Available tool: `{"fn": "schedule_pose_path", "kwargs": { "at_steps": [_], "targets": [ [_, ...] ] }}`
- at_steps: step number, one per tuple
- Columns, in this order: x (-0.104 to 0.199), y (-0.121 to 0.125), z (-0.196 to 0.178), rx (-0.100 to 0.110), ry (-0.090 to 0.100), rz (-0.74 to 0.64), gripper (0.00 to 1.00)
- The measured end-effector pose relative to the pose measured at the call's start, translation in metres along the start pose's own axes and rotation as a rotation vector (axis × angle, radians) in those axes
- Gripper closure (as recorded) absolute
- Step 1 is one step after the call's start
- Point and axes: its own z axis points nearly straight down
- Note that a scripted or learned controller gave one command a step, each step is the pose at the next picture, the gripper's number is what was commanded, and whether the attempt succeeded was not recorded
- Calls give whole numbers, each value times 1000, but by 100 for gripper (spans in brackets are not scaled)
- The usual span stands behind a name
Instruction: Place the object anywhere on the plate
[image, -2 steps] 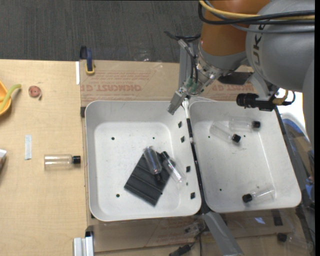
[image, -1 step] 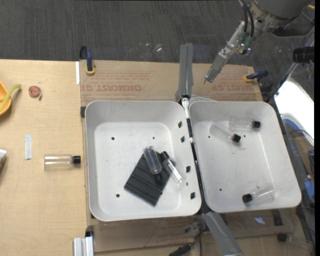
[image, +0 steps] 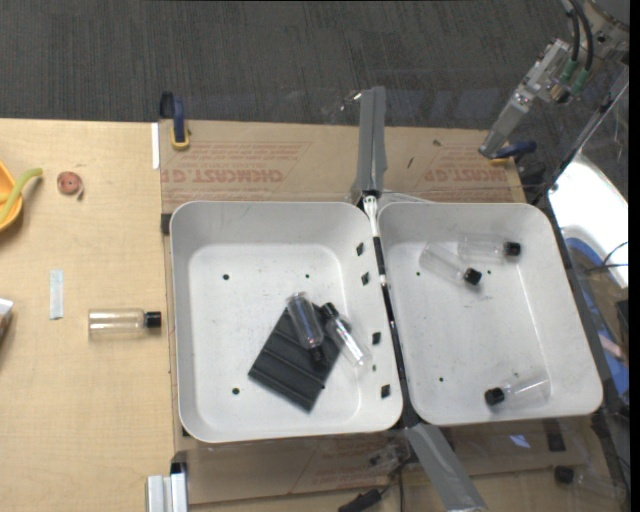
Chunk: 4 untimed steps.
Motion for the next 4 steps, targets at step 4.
{"fn": "schedule_pose_path", "kwargs": {
  "at_steps": [4],
  "targets": [
    [-96, -128, 0, -1, 0, -476, 0]
  ]
}}
